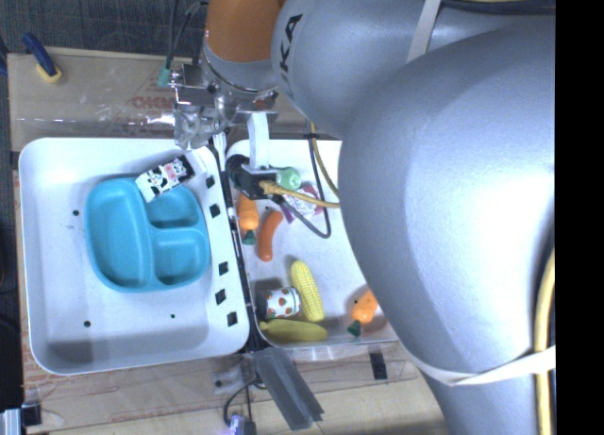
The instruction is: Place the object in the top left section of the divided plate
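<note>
A blue divided plate (142, 235) lies in the left white bin (57, 329), with one large section on its left and two smaller ones on its right. A small black-and-white cow-patterned carton (164, 178) rests tilted on the plate's upper right rim, partly over the upper small section. My gripper (195, 133) hangs just above and to the right of the carton, close to the wall between the two bins. The grey arm and its orange band fill the upper right and hide much of the right bin.
The right bin (326, 348) holds a carrot (247, 216), a red sausage (268, 235), a corn cob (307, 290), a yellow banana (294, 331), a small patterned can (281, 303), an orange toy (363, 309) and a green-tipped item (286, 179). Cables hang near the divider.
</note>
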Controlling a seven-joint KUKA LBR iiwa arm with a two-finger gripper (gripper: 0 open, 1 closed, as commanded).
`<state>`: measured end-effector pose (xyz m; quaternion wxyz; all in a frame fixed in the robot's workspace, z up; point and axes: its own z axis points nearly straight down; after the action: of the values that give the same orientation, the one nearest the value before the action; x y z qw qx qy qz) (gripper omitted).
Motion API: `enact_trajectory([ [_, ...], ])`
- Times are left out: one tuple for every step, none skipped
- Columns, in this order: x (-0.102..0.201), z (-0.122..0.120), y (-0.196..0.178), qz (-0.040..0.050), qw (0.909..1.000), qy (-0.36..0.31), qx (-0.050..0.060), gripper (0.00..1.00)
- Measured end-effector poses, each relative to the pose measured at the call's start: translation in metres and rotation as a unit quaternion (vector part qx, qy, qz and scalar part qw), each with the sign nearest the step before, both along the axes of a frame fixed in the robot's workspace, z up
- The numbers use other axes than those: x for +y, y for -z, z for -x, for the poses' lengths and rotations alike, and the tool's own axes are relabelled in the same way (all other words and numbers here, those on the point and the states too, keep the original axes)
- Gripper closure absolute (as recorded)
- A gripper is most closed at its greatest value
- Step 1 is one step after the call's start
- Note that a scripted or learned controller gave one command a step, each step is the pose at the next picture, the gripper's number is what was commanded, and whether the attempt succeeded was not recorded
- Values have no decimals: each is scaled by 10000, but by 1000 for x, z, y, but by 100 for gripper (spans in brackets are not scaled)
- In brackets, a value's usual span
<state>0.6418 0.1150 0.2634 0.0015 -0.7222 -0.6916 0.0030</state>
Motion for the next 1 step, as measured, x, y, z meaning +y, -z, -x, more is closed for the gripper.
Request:
enact_trajectory([
  [47,1,12,-7,9961,-881,10,100],
])
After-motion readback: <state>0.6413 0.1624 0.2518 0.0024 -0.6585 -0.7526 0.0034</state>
